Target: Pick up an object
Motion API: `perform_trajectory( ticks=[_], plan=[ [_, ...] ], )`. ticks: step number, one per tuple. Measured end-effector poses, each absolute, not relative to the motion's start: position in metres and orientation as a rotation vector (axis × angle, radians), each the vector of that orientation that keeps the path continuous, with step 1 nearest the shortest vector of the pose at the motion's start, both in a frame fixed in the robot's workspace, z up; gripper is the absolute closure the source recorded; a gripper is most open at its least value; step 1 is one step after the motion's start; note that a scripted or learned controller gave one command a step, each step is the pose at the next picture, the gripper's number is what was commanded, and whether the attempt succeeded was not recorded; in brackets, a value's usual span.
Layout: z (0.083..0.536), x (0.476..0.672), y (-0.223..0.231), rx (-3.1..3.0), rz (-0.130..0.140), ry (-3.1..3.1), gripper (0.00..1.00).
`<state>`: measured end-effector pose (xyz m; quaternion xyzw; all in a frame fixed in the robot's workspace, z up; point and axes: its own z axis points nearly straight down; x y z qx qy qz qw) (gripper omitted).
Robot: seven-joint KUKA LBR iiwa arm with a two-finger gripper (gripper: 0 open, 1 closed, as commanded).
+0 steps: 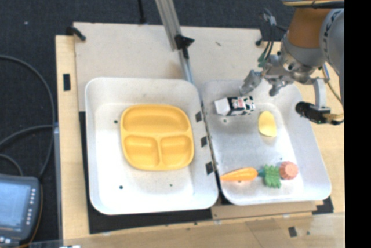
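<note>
My gripper hangs over the far end of the right bin. It is open, with nothing between its fingers. Just below and left of it lies a small white toy vehicle with black marks. A pale yellow oval piece rests a little below the gripper. Along the bin's near edge lie an orange carrot, a green leafy piece and a pink-red round piece.
The left bin holds a yellow divided plate. A slanted metal post rises behind the bins, ending near the gap between them. The arm's grey body and orange band fill the upper right.
</note>
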<state>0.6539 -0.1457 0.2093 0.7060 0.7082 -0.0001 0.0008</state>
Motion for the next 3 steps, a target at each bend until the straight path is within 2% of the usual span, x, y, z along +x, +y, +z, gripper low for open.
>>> perform_trajectory(
  ticks=[1, 2, 3],
  plan=[
    [0.209, 0.654, -0.146, 2.216, -0.001, 2.224, 0.0],
    [0.163, 0.659, -0.154, 2.222, -0.006, 2.222, 0.0],
    [0.124, 0.665, -0.152, 2.209, 0.01, 2.217, 0.0]
  ],
)
